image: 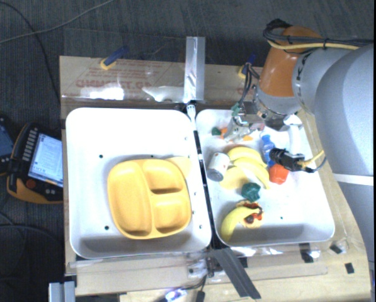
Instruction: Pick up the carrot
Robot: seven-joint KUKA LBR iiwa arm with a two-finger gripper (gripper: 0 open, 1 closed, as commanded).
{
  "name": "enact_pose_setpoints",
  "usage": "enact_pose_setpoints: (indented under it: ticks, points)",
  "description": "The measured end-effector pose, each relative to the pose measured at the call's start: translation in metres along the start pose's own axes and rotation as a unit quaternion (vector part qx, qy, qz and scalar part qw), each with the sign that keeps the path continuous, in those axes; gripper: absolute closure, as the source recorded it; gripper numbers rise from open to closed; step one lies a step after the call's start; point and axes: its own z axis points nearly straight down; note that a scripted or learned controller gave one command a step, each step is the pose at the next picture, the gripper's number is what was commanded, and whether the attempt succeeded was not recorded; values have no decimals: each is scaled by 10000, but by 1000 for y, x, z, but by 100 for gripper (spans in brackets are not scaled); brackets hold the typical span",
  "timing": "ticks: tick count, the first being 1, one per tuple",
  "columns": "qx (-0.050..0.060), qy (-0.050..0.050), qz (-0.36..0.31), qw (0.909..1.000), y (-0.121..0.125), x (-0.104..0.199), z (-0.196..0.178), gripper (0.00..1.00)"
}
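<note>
A small orange piece with a green end, which looks like the carrot, lies in the far left corner of the right bin. My gripper hangs low over the far edge of that bin, just right of the orange piece. The wrist with its orange band rises behind it. The gripper's tip is small and cluttered in the camera view, and I see nothing clearly held.
The right bin also holds yellow bananas, a white cup, a blue bottle, an orange-red block, a green piece and another banana. A yellow divided plate lies in the left bin.
</note>
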Motion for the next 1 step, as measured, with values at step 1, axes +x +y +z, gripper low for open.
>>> enact_pose_setpoints:
  ticks: [1]
  points:
    - [-14, -3, 0, 10000, 1, 0, -1, 0]
